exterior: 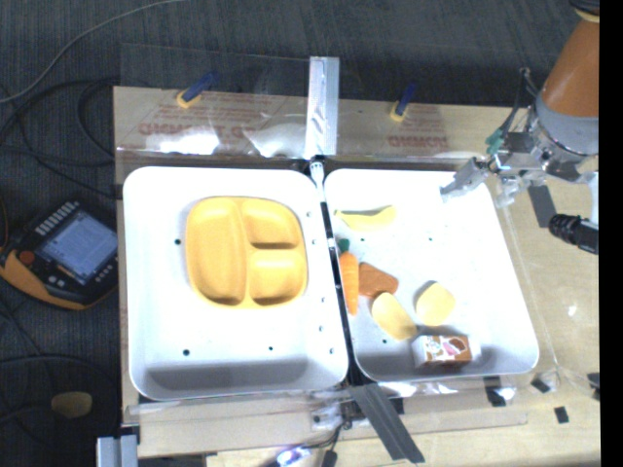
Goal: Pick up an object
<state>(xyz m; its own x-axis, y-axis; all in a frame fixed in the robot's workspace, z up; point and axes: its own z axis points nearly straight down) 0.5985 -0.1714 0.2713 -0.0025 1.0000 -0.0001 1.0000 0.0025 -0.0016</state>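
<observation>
The right bin [487, 261] holds several toy foods: a yellow banana-like piece [366, 218] near its far left corner, an orange carrot [348, 280] along its left wall, an orange-brown chunk [378, 279], two pale yellow rounds [391, 315] [435, 303], and a small printed box [445, 349] near the front. My gripper [475, 175] hangs over the far right edge of this bin, above bare white floor and well away from the foods. Nothing shows between its fingers.
The left bin [156, 339] holds a yellow divided tray [246, 251]. A metal divider post [322, 105] stands behind the bins, with blue clips [197, 88] on the back board. A handheld pendant [63, 251] lies off the bench at left.
</observation>
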